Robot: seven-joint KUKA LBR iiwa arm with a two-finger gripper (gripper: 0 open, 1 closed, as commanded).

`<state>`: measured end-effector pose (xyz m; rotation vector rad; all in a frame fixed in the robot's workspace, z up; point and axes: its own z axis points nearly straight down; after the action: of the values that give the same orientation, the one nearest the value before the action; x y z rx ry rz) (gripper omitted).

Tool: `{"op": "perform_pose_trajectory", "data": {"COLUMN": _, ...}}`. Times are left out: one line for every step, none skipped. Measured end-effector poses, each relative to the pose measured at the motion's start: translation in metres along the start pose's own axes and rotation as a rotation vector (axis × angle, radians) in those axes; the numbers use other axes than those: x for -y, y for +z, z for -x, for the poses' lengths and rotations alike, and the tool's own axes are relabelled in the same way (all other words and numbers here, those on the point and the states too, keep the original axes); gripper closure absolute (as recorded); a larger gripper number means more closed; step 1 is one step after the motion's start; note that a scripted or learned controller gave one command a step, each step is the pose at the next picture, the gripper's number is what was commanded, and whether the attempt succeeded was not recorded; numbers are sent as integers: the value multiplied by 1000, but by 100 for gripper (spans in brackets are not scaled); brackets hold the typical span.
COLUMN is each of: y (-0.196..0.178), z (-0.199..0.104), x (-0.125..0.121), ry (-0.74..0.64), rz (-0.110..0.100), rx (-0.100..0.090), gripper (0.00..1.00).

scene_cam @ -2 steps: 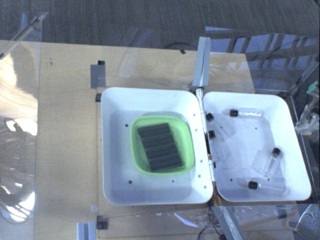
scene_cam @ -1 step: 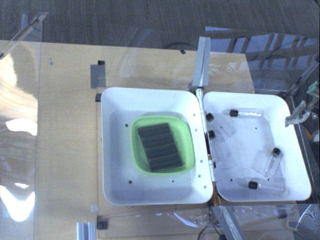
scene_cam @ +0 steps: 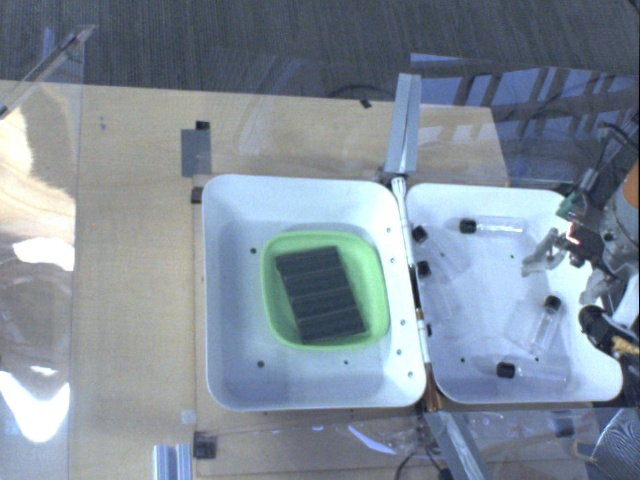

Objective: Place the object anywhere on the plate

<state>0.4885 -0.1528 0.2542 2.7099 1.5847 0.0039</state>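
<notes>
Nearest the camera, in the right bin point(scene_cam: 600, 383), one clear vial point(scene_cam: 530, 372) with a black cap lies along the front wall; a second vial point(scene_cam: 545, 320) lies tilted just behind it. In the left bin point(scene_cam: 225, 368), one green plate point(scene_cam: 272, 288) carries one dark ribbed block point(scene_cam: 320, 294). Farther back, a third vial point(scene_cam: 490, 227) lies near the right bin's rear wall. No writing is legible anywhere. The hand point(scene_cam: 575, 248) reaches over the right bin's right side; whether it is clenched or released cannot be told. The wooden counter point(scene_cam: 130, 298) surrounds both bins.
</notes>
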Motion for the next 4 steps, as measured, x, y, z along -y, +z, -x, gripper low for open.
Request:
{"op": "perform_pose_trajectory", "data": {"y": -100, "z": 37, "x": -22, "ry": -25, "rz": 7, "rx": 0, "gripper": 0}}
{"op": "perform_pose_trajectory", "data": {"y": -111, "z": 35, "x": -24, "ry": -33, "rz": 17, "rx": 0, "gripper": 100}}
{"op": "perform_pose_trajectory", "data": {"y": 10, "z": -8, "x": 5, "ry": -25, "rz": 0, "rx": 0, "gripper": 100}}
{"op": "perform_pose_trajectory", "data": {"y": 70, "z": -83, "x": 47, "ry": -26, "rz": -1, "rx": -1, "gripper": 100}}
